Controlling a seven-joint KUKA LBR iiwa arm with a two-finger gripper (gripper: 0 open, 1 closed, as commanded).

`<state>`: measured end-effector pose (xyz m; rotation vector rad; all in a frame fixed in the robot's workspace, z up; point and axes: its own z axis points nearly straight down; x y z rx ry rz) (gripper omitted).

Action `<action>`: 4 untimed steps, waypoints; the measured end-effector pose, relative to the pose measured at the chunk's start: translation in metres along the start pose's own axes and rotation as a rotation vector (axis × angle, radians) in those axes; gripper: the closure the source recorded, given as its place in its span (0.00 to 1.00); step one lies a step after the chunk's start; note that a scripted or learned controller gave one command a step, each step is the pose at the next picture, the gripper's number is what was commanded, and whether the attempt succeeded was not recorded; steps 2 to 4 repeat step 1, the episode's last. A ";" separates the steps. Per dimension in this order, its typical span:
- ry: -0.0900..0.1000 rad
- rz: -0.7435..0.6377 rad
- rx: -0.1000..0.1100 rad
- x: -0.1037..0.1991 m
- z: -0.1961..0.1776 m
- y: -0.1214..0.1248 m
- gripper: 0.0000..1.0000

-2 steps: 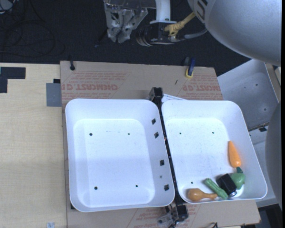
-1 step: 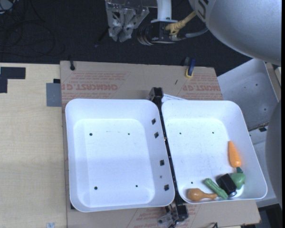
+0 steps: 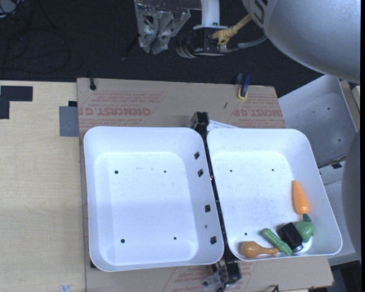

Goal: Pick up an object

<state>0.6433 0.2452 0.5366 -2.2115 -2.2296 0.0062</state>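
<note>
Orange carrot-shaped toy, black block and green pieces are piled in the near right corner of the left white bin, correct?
Wrong bin. The camera view shows the orange carrot-shaped toy, black block and green pieces in the near right corner of the right white bin.

Broad open floor across the shallow white left bin [image 3: 97,163] and most of the shallow white right bin [image 3: 310,157]. Crowded only at the right bin's near right corner: orange carrot-shaped toy [image 3: 300,198], black block [image 3: 290,235], green plastic pieces [image 3: 276,240], orange gourd-shaped toy [image 3: 255,249].
</note>
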 end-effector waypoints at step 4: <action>0.000 0.000 0.000 0.000 0.000 0.000 1.00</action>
